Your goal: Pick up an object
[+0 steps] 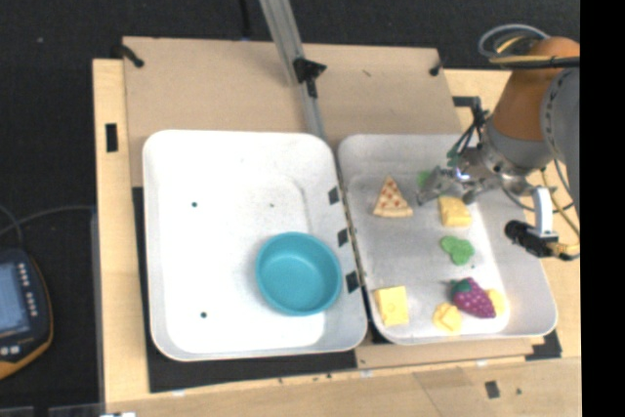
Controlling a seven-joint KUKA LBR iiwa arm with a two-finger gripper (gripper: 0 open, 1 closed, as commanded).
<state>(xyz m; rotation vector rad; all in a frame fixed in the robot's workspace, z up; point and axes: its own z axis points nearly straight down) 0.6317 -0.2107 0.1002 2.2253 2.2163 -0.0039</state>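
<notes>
Dark flooring surrounds a tan bench (112, 239) bearing two shallow white bins side by side. Within the right bin (410, 151), the gripper (451, 186) sits low over the upper middle, its metal parts too small and cluttered to tell how it is set. Just below it lies a yellow block (454, 212), seemingly touching; a small green piece (426, 179) at its left is partly hidden. Left of the gripper rests a pizza slice (392, 200). Below it lie a green leafy toy (457, 249), purple grapes (474, 298), a small yellow piece (446, 316) and a yellow cube (392, 305). The left bin (195, 171) holds a teal bowl (298, 273). The arm (532, 107) is cut off at the right.
</notes>
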